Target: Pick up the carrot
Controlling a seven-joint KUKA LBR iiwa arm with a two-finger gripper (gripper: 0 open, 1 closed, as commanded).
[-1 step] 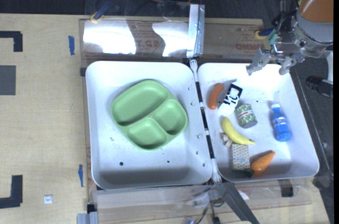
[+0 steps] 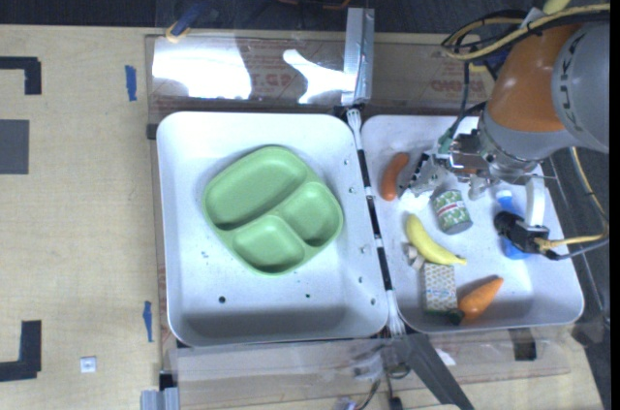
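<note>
Camera view. Partial red lettering on the brown cardboard (image 2: 426,78) behind the bins is too blurred to read; the label on the small printed can (image 2: 451,210) is likewise illegible. The grey arm with orange band (image 2: 542,98) enters at 3 o'clock and hides the right white bin's (image 2: 557,297) upper corner. The two-finger gripper (image 2: 441,168) hangs above the bin's upper left; whether it is released or clenched cannot be told. The orange tapered carrot (image 2: 480,297) lies at 5 o'clock in the right bin, touching a patterned box (image 2: 439,287), near the yellow banana (image 2: 431,241). An orange-red sausage-shaped item (image 2: 394,175) lies at the gripper's 9 o'clock. The left white bin (image 2: 184,234) holds a green divided plate (image 2: 274,207).
</note>
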